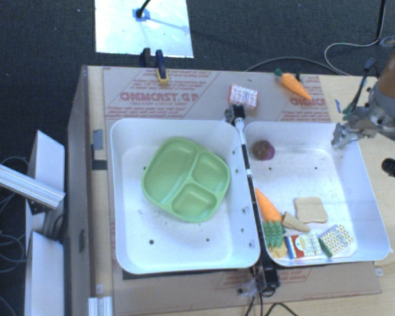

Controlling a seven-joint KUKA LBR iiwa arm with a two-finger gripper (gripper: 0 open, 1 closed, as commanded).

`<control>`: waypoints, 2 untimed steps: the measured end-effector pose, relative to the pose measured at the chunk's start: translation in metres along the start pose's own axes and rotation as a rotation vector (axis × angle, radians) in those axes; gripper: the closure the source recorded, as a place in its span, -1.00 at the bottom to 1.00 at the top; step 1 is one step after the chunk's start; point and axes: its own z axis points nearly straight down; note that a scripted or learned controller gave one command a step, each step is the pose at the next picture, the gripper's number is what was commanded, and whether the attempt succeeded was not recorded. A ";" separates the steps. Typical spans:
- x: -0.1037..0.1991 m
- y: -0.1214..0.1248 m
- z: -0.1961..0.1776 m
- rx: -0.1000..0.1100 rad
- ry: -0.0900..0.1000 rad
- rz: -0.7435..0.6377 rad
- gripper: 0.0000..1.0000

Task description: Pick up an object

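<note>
The right bin (355, 176) holds several small things. A dark purple round piece (263, 151) lies near its back left corner. An orange carrot (267, 206) lies along its left wall, with a green ridged piece (273, 233) below it. A slice of toast (311, 209) lies in the middle, and small printed boxes (319, 243) lie by the front wall. My gripper (343, 137) hangs over the back right corner of this bin, apart from all of these, with nothing seen in it.
The left bin (131, 242) bears a green divided plate (186, 178). Behind the bins, on the cardboard, lie a second carrot (294, 84) and a small red and white box (243, 96). A clamp (160, 67) grips the board's back edge.
</note>
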 end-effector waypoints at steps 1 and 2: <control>0.001 0.000 0.001 0.002 0.001 -0.001 -1.00; 0.059 0.026 0.100 0.004 0.003 -0.003 -1.00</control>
